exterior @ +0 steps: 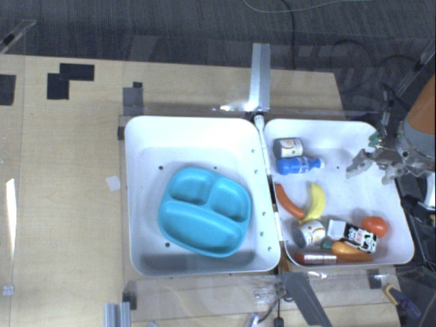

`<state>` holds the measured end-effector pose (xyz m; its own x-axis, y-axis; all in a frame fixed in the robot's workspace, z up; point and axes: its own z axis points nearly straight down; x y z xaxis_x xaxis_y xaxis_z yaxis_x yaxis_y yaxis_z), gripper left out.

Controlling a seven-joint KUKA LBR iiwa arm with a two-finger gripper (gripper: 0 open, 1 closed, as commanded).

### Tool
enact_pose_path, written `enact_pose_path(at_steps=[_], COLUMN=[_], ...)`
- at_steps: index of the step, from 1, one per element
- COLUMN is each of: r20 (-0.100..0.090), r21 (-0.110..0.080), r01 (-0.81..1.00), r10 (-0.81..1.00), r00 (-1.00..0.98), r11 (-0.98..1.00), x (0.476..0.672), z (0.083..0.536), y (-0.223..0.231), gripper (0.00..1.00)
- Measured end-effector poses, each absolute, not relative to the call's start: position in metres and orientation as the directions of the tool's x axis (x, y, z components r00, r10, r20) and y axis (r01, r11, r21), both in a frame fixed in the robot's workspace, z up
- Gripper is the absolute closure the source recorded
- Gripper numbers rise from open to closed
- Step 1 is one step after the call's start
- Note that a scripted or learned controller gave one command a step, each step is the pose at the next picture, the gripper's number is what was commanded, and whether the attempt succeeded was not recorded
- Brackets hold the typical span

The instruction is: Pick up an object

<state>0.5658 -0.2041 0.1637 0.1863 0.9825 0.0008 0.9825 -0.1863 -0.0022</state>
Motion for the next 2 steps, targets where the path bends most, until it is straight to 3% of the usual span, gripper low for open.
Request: enact_pose_path(at_steps=[1, 2], r20=[0.002, -0.001], r21=[-0.002, 0.003], r01=[0.983, 0.995], r10=[0.983, 0.995], r00=[0.182, 0.095], r11=[-0.182, -0.095], x=[0.567, 0.507], z=[0.173, 0.3], y=[-0.202, -0.144], gripper=[1.0, 1.0])
